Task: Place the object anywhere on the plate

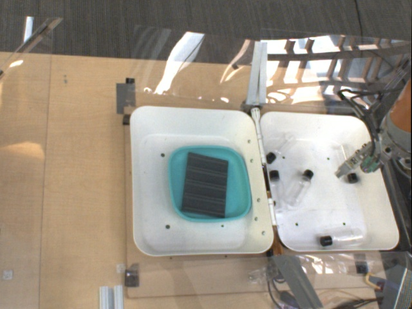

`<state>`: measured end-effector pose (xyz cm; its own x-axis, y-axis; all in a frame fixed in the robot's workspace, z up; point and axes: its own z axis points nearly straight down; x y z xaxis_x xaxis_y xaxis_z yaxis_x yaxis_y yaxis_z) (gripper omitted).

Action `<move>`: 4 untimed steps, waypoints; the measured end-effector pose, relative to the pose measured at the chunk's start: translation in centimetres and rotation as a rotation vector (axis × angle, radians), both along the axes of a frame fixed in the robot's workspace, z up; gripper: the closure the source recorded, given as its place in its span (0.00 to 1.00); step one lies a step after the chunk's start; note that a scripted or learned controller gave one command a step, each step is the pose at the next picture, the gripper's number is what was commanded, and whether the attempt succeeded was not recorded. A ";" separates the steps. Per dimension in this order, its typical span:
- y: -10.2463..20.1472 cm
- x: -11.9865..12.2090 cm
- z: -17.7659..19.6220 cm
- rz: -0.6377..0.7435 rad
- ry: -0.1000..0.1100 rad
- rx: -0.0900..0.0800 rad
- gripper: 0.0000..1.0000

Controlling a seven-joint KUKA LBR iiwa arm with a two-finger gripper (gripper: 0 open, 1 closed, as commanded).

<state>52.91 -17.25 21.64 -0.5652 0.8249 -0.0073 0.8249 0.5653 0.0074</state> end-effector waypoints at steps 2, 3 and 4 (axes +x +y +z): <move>17.7 -0.3 -3.0 0.287 0.000 0.000 1.00; 17.7 -0.3 -3.0 0.286 0.000 0.000 0.00; 12.5 0.8 -0.2 0.280 0.000 -0.001 0.00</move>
